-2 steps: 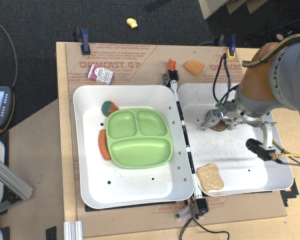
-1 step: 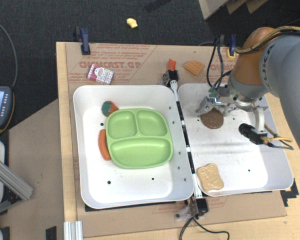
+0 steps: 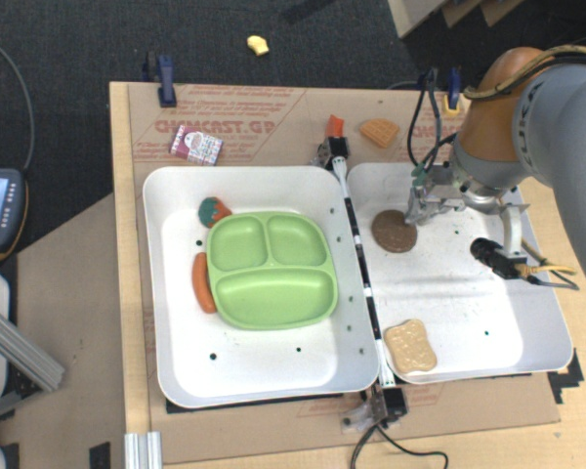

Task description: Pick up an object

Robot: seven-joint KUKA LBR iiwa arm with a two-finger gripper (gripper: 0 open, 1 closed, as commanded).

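The end effector (image 3: 417, 208) is seen low over the right bin (image 3: 527, 355), just beside the upper right edge of a brown disc (image 3: 395, 233); whether it is spread or pressed together cannot be told, and nothing is seen held in it. The disc, judged the likeliest thing to be picked, lies flat in the bin's upper left part, near the wall shared with the left bin (image 3: 176, 360). It is judged light, stiff and thin, so little height is offered. It is best taken across its rim, with care that it is not pushed away along the smooth floor.

Two bins are counted. In the right one lie one brown disc and one pale biscuit (image 3: 410, 346). In the left one lie one green divided plate (image 3: 271, 268), one orange stick (image 3: 203, 282) and one teal-and-orange piece (image 3: 213, 210).
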